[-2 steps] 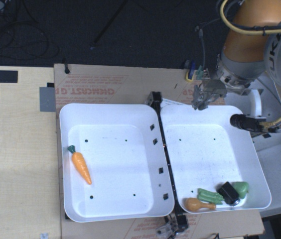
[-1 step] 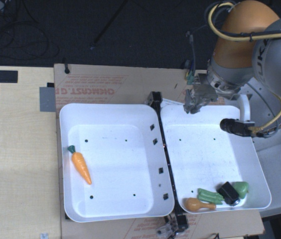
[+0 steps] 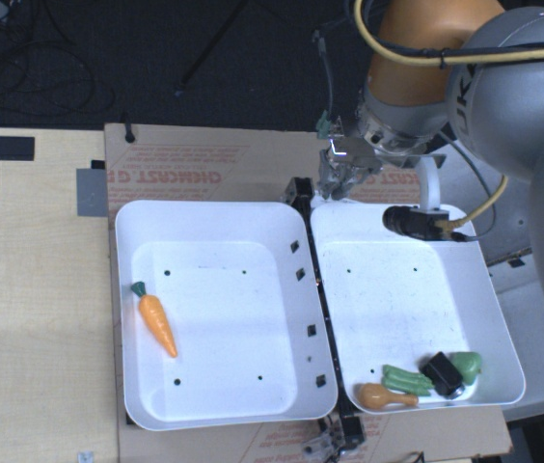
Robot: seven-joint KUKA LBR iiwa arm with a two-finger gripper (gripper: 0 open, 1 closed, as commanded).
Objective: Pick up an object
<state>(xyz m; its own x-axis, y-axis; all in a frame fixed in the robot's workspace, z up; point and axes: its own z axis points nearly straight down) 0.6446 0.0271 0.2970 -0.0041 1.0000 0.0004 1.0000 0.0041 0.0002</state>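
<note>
In the left bin, the carrot lies well apart from the tool, whose state I cannot tell.

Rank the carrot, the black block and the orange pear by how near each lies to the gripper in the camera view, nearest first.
Gripper sits at the far edge, where the bins meet.
1. Carrot, left bin, by its left wall.
2. Black block and orange pear, right bin's near corner: too close to call; both look slightly farther than the carrot.
</note>
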